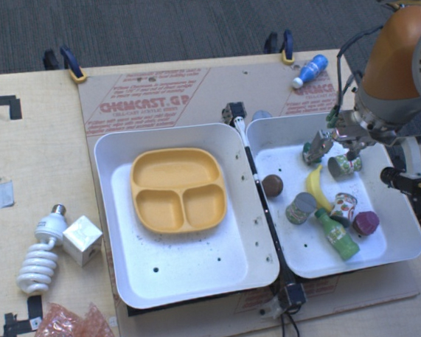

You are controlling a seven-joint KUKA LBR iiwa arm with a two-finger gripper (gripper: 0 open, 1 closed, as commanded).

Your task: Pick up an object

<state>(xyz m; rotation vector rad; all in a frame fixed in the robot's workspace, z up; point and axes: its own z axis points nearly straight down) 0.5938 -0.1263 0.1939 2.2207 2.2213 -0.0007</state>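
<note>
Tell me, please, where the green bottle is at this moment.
The green bottle lies in the right bin, near its front edge, just below the banana and beside the purple object.

A pale wooden bench (32, 166) seen from above, with dark grey carpet (181, 15) beyond its far edge. A brown board (152, 99) printed with red lettering lies on the bench, held at the far edge by two blue-handled clamps (72, 64). Lighting is even, with soft shadows.
</note>
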